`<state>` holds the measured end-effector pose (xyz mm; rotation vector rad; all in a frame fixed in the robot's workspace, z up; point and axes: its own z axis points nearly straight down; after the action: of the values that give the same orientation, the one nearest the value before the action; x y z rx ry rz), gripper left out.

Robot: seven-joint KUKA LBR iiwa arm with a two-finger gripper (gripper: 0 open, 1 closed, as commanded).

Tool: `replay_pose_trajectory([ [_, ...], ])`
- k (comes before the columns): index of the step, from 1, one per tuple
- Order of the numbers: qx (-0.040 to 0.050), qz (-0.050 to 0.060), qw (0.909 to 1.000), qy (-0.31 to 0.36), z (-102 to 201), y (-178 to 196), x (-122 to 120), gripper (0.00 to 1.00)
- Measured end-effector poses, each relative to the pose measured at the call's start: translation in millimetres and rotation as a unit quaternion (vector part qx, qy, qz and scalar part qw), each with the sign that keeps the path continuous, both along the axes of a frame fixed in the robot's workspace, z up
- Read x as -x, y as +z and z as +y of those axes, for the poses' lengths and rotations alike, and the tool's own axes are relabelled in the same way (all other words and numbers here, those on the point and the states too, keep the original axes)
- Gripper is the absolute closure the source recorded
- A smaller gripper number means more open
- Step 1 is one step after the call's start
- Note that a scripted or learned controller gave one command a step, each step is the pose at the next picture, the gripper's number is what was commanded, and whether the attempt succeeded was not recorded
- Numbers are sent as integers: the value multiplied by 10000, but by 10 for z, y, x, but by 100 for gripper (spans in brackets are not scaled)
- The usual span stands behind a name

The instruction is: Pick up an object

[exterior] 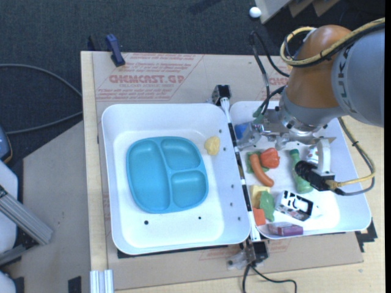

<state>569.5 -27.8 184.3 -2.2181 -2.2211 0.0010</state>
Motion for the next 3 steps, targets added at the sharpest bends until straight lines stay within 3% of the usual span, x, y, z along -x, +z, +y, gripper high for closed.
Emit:
replay_pose_trajectory([
  [1, 2, 2, 10000, -10, -98, 1, 327, 0],
  [3, 6, -18, 10000, -6, -359, 1, 142, 0],
])
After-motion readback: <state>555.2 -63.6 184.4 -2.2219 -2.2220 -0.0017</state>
